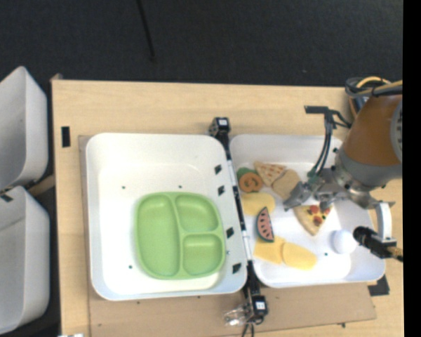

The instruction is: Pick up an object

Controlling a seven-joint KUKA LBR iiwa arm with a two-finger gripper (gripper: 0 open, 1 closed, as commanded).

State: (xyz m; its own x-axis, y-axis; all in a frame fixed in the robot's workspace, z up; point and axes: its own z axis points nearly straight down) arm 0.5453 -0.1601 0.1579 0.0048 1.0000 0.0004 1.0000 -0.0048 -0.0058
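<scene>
Toy food crowds the right bin [305, 278] on the tabletop [140, 107]: a brown round cookie-like piece [250, 182] and a toast-coloured wedge [269, 172] near the bin's far-left corner, a tan slab [286, 183] beside them, a watermelon slice [265, 225] by the left wall, pale yellow cheese-like pieces [286, 253] along the near edge, a pizza slice [313, 218] in the middle, and a white ball [342, 241] toward the near-right corner. The left bin [105, 160] holds a green divided plate [179, 234]. The arm [373, 135] hangs over the right bin's far-right part, and its pincer [307, 196] sits low, just above the pizza slice and next to the tan slab; whether its fingers are spread or pressed together I cannot tell, and nothing shows between them. The step in hand looks like the reach down to a chosen piece, with no grasp made yet. The next move likely calls for settling on one item, probably the pizza slice, then lowering squarely over it so neighbouring pieces are not nudged before closing and lifting.
</scene>
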